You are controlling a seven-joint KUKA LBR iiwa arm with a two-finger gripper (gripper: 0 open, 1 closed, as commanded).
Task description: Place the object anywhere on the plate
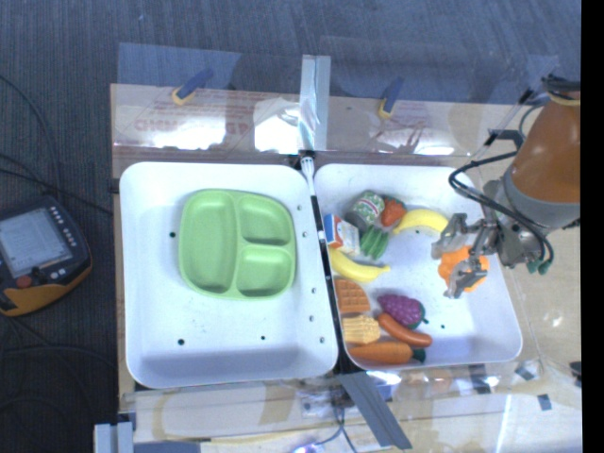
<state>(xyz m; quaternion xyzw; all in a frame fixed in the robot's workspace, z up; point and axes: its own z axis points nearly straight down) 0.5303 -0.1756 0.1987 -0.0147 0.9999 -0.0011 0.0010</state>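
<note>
The orange toy piece [456, 259] sits right at the gripper [460, 253], in the right bin [491, 347], and the two grey fingers stand on either side of it, so it looks pinched between them, though whether the grip is firm I cannot judge from this slant. It reads as a small piece of moulded play food, likely hollow plastic: light, stiff, smooth and a bit slippery, not fragile, so a squeeze across its rounded middle seems the sensible hold, with the risk that it pops out sideways. Just beside the gripper, on the side away from the arm, lies a yellow banana [422, 221], and past that a cluster of a green-and-red vegetable [376, 208], a green pepper-like piece [376, 243] and a second banana [356, 267]. Nearer the camera than the gripper lie purple grapes [402, 308], a red sausage-like piece [404, 331], corn [360, 328], a waffle-like piece [352, 297] and a carrot [381, 353]. The green divided plate [238, 243] waits well away from the gripper in the left bin [151, 347], across the rim between the bins. As for writing, a small carton [336, 234] near the divider carries print, too small to read, and the handheld controller [40, 243] far off on the floor shows a screen with nothing legible.
</note>
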